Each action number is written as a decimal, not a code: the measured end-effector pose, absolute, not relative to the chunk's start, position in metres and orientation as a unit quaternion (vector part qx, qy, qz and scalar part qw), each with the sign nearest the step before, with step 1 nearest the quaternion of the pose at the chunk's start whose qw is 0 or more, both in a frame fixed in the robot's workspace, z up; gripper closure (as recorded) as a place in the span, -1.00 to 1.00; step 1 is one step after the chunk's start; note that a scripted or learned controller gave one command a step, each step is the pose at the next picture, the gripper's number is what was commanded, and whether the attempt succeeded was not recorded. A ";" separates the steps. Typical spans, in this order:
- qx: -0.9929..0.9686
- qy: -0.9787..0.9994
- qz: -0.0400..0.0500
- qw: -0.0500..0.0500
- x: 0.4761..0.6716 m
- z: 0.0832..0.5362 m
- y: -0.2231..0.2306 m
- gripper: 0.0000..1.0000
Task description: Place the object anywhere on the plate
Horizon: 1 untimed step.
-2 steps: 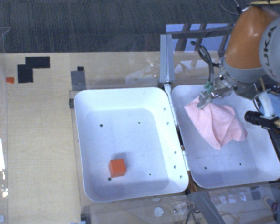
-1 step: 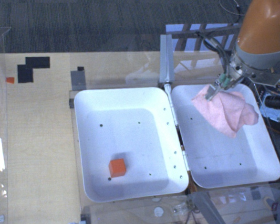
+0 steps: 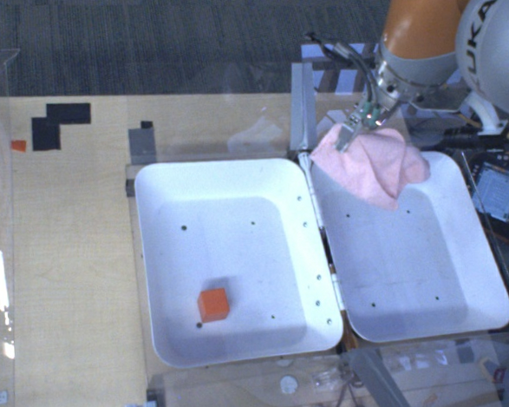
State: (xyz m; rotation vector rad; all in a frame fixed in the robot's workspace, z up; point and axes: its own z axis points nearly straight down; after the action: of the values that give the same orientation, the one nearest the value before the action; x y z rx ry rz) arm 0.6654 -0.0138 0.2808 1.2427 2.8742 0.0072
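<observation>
The end effector (image 3: 360, 128) hangs over the far left corner of the right bin (image 3: 453, 302), its fingers pinching the top of a pink cloth (image 3: 376, 166) that drapes down onto that bin's rim. An orange block (image 3: 214, 305) lies in the left bin (image 3: 166, 239), near its front, both bins resting on the wooden surface (image 3: 60, 281).
</observation>
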 end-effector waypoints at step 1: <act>0.410 0.912 0.001 0.002 0.647 0.222 0.009 1.00</act>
State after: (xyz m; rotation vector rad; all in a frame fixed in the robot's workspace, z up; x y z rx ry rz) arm 0.6475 0.0086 0.2224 1.2851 2.8618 0.0043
